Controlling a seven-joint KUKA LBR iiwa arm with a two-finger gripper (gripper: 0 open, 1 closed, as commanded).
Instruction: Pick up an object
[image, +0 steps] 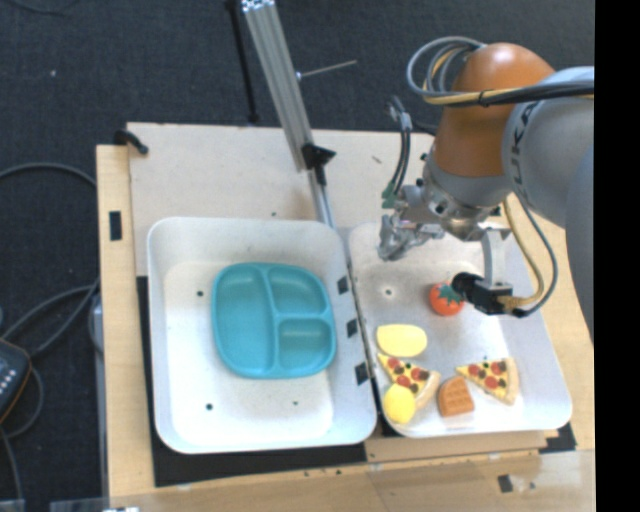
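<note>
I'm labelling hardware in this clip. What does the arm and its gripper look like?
The arm is grey with a rounded orange band above the wrist. Pale and dark cables loop around it. The gripper is small, metallic grey, on a cluttered silver wrist.

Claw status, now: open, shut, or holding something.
Claw: cannot be told whether open or closed. It hangs over the back of the right bin; no object seen between its fingers.

Tool (398, 238) hangs, seemingly empty.

Single fixed camera, high, slanting down over both bins (160, 300)
</note>
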